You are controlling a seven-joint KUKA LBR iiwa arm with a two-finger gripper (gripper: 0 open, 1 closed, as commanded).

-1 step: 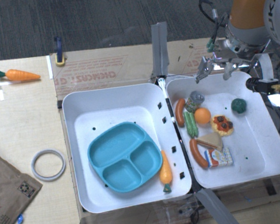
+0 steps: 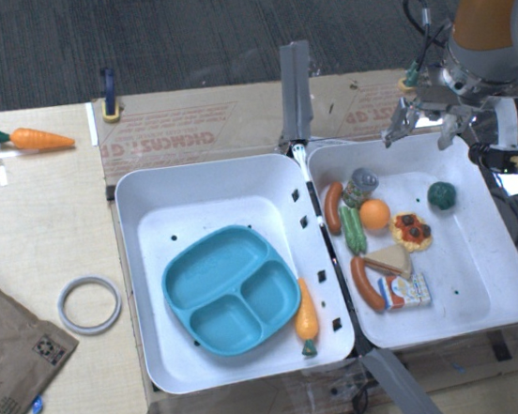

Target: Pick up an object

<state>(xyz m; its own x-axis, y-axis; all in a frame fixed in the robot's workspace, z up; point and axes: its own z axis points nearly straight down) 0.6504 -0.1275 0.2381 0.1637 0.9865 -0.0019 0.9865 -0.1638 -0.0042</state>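
A light wooden bench (image 2: 35,231) is seen from above, carrying two shallow white plastic bins side by side. The left bin (image 2: 147,292) is occupied by a sky-blue three-compartment plastic tray (image 2: 232,290), laid at a slant near its middle, and by a small orange toy carrot (image 2: 305,311) resting just beside the tray's right edge, near the bin's front right corner. The right bin (image 2: 496,284) holds a cluster of toy foods along its left wall: a red sausage (image 2: 334,206) near the back, a green pepper-like piece (image 2: 353,229) beside it, a grey can-like item (image 2: 363,181), an orange ball-shaped fruit (image 2: 375,214), a small pizza slice with dark toppings (image 2: 412,231), a tan wedge of bread or cheese (image 2: 389,261), a second red sausage (image 2: 366,285) and a small printed carton (image 2: 408,292) toward the front. A dark green round object (image 2: 442,195) is set apart, nearer the bin's right wall. The grey arm with its orange band (image 2: 487,1) is pictured over the right bin's back right corner, with the tool (image 2: 423,133) poised above the rim; its two fingers are spread apart and nothing is seen between them. On the bench's left part, a brown cardboard box (image 2: 10,362) is seen at the front edge, a grey ring (image 2: 89,303) near the left bin, and a second orange toy carrot (image 2: 34,139) toward the back left corner.
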